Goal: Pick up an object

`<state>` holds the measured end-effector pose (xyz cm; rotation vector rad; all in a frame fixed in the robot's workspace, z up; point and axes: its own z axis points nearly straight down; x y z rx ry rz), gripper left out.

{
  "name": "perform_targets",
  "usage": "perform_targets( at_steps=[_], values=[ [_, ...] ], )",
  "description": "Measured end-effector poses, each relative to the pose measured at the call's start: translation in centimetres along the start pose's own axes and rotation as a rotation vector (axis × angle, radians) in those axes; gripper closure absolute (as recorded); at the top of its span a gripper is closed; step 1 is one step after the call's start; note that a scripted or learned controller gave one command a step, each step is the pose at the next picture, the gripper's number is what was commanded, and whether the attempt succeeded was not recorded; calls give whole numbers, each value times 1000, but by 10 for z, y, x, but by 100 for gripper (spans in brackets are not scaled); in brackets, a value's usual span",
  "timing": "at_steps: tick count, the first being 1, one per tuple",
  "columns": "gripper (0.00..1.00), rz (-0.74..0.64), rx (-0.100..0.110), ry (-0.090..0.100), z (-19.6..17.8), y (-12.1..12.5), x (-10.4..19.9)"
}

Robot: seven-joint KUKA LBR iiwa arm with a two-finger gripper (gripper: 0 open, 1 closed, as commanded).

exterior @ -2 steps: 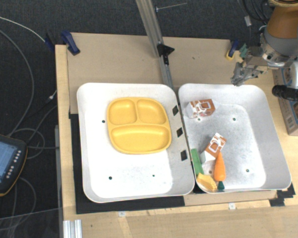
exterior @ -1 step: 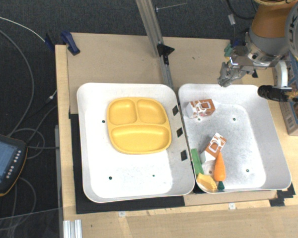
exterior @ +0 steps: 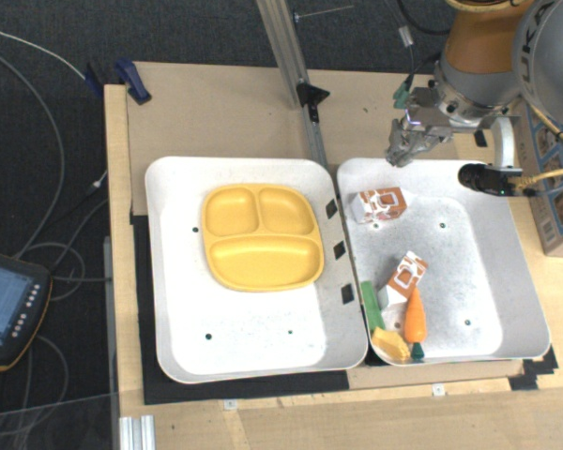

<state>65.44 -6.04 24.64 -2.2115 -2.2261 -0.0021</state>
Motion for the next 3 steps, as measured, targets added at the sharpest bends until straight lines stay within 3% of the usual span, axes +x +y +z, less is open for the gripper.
perform_targets(
  at_steps=[2, 3],
  values=[
    [100, 0, 2, -1, -4, -43, 95],
    [100, 0, 3, -1, 13, -51, 150]
  ],
)
